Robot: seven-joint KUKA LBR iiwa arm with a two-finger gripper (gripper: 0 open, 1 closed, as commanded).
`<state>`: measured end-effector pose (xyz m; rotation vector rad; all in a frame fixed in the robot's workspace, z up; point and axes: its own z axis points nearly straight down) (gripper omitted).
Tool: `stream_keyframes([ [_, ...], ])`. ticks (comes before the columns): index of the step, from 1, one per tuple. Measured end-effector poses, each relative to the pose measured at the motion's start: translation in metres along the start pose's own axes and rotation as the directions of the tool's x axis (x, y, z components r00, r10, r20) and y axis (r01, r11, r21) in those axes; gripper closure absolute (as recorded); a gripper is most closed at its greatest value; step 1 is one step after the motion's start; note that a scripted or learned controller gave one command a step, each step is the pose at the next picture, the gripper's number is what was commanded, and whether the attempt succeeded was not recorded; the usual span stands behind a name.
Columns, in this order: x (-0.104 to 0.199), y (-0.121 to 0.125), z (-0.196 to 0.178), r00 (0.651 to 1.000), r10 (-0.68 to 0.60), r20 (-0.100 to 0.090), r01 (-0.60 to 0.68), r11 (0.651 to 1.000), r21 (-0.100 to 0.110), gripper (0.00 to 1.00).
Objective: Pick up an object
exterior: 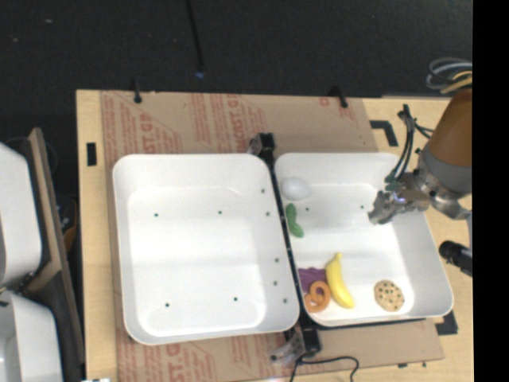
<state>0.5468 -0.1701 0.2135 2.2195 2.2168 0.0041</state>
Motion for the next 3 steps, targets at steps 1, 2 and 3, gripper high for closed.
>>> stream_keyframes([
  [1,-0.001,0.001,-0.037,1.000,-0.001,0.000,0.001,1.000,0.001,1.00],
  [2,0.048,0.017,-0.045,1.000,-0.005,-0.002,0.005,1.000,0.004,1.00],
  [3,0.097,0.032,-0.052,1.000,-0.005,-0.002,0.005,1.000,0.004,1.00],
])
